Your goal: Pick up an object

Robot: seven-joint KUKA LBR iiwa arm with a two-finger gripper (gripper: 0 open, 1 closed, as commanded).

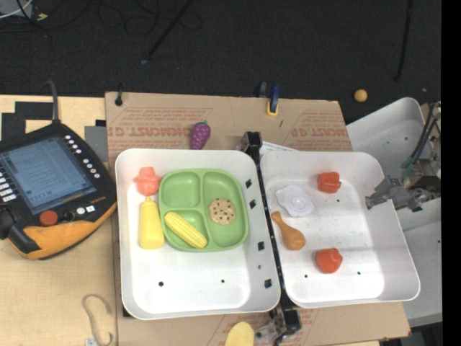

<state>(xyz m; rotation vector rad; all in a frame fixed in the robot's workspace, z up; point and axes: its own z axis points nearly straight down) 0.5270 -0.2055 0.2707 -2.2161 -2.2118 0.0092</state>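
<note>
The hand (pixel 380 196) sits at the right bin's (pixel 360 283) right rim, holding nothing; how far it is open cannot be told. This looks like the approach step. Candidates lie in that bin: a red piece (pixel 328 182) far, another red piece (pixel 328 260) near, a drumstick (pixel 287 231) between. Next it must travel left over one and descend. The arm is cut off at right.

The cardboard sheet (pixel 230 125) under the bins carries red printed lettering in two places, left of centre and right of centre along its far strip. Both prints stand upside down from this side and read roughly as "CHEMCAST", with smaller lines beneath too small to read. The pendant screen (pixel 45 170) shows text too blurred to read.
</note>
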